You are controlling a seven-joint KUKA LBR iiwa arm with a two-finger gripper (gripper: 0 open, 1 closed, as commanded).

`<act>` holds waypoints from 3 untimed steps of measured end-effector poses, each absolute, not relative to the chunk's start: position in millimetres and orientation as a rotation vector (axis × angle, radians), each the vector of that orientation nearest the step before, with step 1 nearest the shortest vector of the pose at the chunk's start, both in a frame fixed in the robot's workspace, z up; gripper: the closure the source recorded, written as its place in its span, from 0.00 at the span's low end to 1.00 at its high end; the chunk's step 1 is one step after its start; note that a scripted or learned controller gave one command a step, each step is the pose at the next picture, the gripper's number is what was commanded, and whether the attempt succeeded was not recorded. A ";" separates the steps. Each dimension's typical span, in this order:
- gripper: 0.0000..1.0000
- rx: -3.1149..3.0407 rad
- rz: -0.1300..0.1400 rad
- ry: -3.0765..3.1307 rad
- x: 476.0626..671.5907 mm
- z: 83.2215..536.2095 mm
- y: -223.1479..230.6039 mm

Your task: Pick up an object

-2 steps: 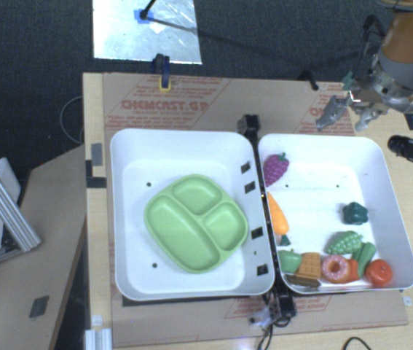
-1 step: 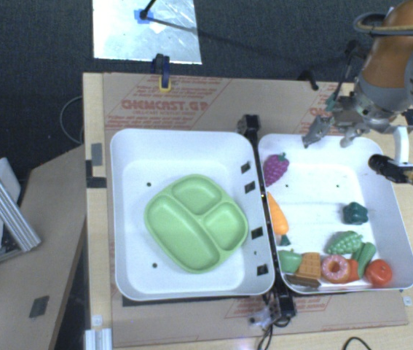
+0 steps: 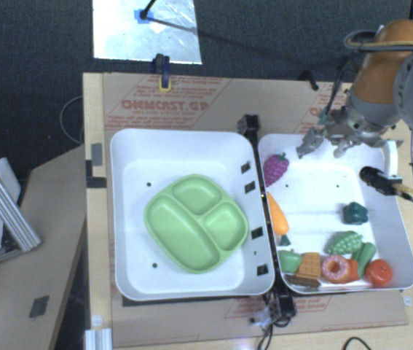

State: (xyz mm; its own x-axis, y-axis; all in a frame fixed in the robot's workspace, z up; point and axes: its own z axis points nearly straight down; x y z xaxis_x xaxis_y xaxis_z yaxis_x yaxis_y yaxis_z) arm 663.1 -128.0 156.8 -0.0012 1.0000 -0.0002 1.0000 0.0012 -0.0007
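One fixed camera looks down aslant on both bins [image 3: 191,141].

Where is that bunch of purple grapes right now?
The purple grapes lie in the right bin, at its far left corner beside the divider between the bins, with the carrot just nearer the camera.

Red block lettering reading "CHEMCAST GP" is seen printed on the brown protective sheet [image 3: 184,97] that covers the bench, at the far side beyond the left bin [image 3: 122,195]. The same red wording is repeated in fainter rows around it and again on the far right of the sheet, where it is too blurred to be read with certainty. Smaller red print beneath the main line cannot be made out. No other text can be read.
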 end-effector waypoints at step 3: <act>1.00 -2.218 -0.004 -2.231 662.3 96.6 -121.0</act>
State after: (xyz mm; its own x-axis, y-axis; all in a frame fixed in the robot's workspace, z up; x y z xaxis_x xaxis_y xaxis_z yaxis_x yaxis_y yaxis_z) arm 662.3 -121.0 96.6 -0.0061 1.0000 -0.0010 1.0000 0.0061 0.0048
